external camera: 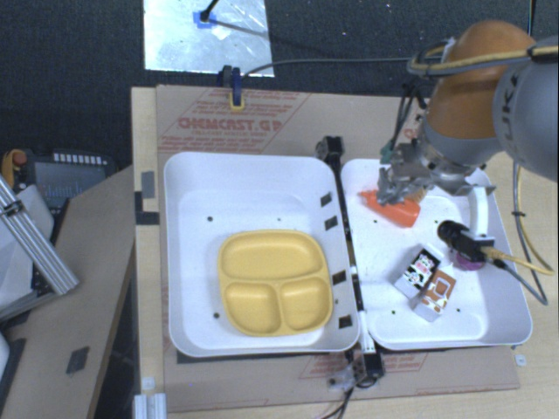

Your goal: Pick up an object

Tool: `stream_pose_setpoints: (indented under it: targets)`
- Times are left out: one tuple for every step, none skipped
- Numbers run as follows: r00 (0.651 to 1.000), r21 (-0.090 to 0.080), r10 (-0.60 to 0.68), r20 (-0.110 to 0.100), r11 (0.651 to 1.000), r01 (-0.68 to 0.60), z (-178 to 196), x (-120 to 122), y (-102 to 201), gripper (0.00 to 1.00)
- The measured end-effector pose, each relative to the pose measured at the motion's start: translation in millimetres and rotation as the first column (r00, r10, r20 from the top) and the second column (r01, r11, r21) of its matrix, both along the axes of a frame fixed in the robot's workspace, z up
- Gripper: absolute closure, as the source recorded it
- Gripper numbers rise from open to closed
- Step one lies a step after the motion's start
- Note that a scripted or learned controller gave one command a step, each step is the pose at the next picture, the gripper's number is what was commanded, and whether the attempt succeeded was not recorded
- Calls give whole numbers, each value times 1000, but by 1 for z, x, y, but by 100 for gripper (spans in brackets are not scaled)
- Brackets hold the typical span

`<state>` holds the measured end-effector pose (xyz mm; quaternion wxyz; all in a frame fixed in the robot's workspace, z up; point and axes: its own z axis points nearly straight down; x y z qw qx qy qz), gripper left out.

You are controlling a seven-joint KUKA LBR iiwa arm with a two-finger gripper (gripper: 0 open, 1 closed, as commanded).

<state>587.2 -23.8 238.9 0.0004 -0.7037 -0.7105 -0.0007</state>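
Camera view: flat orange wedge

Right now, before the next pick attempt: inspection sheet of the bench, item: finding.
Surface: left bin and right bin, white, side by side on printed cardboard.
Job's things: orange object at the right bin's far end; patterned pack nearer the front; yellow divided tray in the left bin.
Clutter: purple bit in the right bin, mostly hidden, unidentified.
Grippers: gripper directly over the orange object; hold not confirmed.
Cables: grey cable runs from a clamp at the far edge to the arm.
Surroundings: foil sheet beyond the bench; aluminium extrusion and control box at left.
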Motion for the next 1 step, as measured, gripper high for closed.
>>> stream_pose_setpoints:
  targets:
    - [1000, 0, 0, 0, 1000, 0, 5, -14, 49, 100]
